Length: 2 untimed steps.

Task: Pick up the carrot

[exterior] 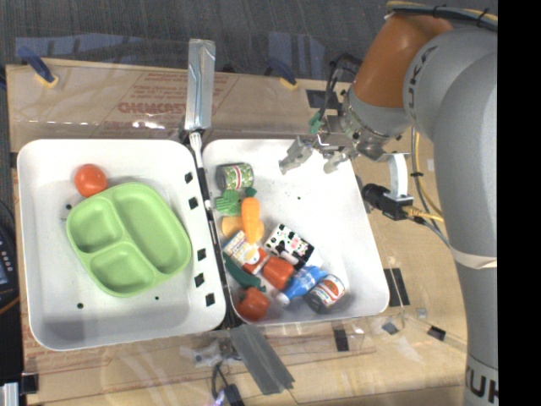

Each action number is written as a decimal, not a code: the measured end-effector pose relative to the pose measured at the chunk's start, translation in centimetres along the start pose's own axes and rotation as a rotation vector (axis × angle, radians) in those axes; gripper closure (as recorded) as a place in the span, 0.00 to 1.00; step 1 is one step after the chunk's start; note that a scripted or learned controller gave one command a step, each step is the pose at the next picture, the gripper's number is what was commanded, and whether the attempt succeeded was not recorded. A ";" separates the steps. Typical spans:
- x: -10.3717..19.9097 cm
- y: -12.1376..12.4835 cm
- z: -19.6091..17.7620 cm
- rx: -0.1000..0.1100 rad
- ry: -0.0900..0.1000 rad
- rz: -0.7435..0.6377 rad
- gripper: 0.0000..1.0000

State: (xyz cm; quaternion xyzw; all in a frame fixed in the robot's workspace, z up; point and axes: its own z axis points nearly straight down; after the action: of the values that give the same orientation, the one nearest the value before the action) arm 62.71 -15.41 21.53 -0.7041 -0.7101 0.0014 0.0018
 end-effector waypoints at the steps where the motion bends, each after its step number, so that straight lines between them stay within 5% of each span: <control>1: 5.3 -2.5 12.3 -0.002 0.000 0.085 0.00; 2: 5.2 -2.6 11.4 0.001 0.001 0.082 1.00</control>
State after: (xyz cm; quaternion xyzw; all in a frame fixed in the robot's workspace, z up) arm 60.02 -10.21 10.13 -0.7327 -0.6806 0.0016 0.0025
